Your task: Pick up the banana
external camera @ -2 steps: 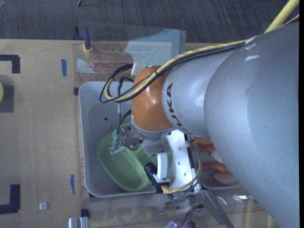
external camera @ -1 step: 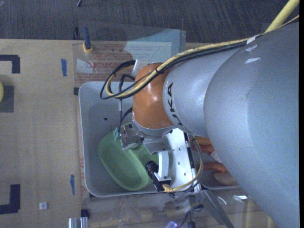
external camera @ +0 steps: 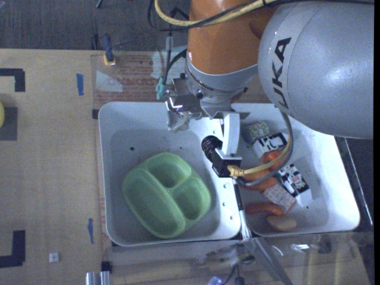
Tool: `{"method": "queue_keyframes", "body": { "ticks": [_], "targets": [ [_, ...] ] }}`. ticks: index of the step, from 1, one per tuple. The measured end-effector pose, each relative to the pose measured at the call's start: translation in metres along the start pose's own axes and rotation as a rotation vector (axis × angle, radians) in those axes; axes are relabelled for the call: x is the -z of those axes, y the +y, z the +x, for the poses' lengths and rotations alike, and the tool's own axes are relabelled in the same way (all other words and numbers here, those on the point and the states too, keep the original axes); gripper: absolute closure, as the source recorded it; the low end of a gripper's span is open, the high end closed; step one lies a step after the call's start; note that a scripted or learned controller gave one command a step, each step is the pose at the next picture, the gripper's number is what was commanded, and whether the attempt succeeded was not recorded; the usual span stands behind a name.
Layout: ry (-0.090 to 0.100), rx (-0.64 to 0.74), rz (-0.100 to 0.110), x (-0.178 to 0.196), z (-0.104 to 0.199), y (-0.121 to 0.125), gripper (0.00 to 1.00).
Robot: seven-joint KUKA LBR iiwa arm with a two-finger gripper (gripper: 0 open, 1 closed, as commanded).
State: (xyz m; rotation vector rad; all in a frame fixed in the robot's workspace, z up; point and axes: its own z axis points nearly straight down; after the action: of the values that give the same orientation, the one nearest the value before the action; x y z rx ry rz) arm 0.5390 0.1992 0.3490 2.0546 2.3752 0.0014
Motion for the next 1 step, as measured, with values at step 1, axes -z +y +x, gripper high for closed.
{"method": "queue_keyframes", "body": {
  "ticks": [1],
  "targets": [
    [-0.001, -0.193, 0.005, -0.0043, 0.0109, -0.0593, 1.00]
  ]
}}
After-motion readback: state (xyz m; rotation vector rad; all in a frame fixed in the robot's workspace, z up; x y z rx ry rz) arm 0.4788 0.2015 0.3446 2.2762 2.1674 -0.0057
